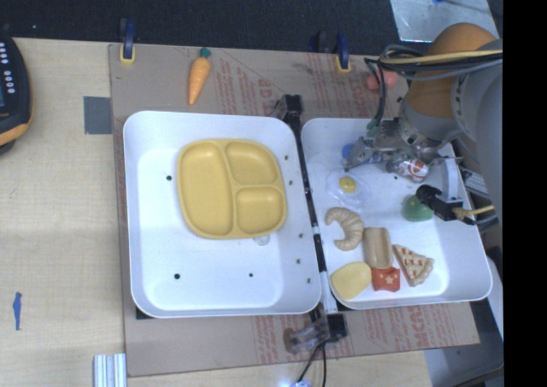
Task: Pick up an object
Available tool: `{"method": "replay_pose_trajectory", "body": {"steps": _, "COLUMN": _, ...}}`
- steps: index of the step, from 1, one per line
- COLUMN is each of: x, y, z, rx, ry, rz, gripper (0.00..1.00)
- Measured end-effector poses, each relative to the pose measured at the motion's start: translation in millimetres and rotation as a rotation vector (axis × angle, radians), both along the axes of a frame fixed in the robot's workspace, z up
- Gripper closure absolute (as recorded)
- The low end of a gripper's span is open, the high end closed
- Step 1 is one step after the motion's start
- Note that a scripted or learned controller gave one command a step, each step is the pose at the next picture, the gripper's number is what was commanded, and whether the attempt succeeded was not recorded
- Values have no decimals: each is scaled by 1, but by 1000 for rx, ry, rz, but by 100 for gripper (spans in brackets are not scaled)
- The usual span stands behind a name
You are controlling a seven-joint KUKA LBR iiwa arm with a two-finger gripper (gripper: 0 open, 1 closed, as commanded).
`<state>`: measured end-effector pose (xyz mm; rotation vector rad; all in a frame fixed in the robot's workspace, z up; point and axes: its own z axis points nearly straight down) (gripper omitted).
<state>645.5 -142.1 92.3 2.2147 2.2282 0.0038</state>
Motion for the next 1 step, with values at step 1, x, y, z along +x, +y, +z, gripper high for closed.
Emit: {"method": "replay_pose_trajectory", "body": {"steps": 1, "x": 12, "y": 5, "z": 0, "rx": -2, "ry": 1, "rz": 0, "gripper": 0}}
